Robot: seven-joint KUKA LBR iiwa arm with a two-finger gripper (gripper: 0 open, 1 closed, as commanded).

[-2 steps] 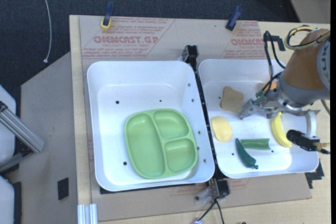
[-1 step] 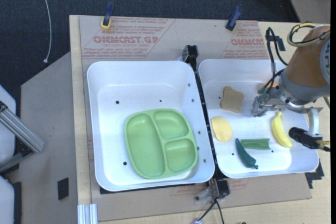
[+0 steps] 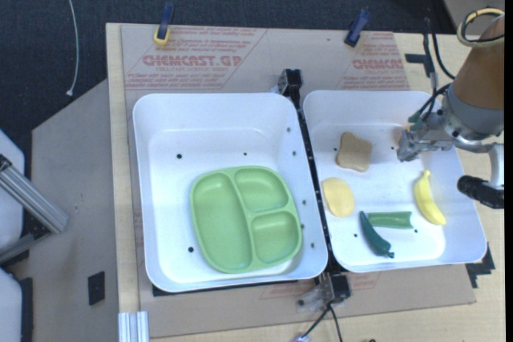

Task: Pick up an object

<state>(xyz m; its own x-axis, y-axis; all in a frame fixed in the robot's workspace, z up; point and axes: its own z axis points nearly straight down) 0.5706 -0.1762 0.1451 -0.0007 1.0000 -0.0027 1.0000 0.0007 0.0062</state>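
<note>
In the right bin (image 3: 449, 252) lie a tan bread-like piece (image 3: 353, 151), a pale yellow rounded piece (image 3: 338, 196), a yellow banana (image 3: 429, 200) and a green pepper-like item (image 3: 381, 227). My gripper (image 3: 410, 145) hangs over the bin's upper right part, to the right of the tan piece and above the banana. Nothing shows between its fingers. The grey arm with its orange band (image 3: 485, 80) comes in from the right.
The left bin (image 3: 160, 132) holds a green divided plate (image 3: 244, 217). A black clamp (image 3: 290, 81) sits at the top where the bins meet. Blue and yellow clips (image 3: 163, 25) pin the cardboard base at the back.
</note>
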